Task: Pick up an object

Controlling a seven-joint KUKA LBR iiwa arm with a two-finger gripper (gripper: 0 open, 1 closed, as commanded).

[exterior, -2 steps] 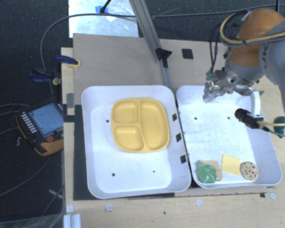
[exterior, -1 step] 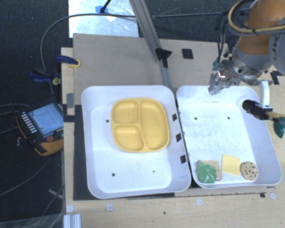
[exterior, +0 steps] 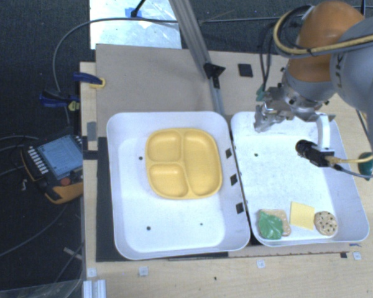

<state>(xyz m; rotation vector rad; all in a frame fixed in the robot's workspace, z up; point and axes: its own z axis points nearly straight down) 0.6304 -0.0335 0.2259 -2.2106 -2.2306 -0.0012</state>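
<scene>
The surface [exterior: 155, 79] holds two white bins side by side. The left bin [exterior: 127, 222] has a yellow plate [exterior: 183, 163] in it, and the plate has three parts. The right bin [exterior: 280, 179] has three small toy foods along its near edge. There is a green thing on toast [exterior: 272, 223] at the left, a flat yellow cheese slice [exterior: 301, 215] in the middle, and a round cookie with dots [exterior: 326, 223] at the right. They sit close together in a row.

The grey arm with its orange band reaches in from the right. The gripper [exterior: 265, 120] hangs over the far left corner of the right bin, well apart from the foods. Nothing is seen between its tips. How wide it is cannot be told from here.
</scene>
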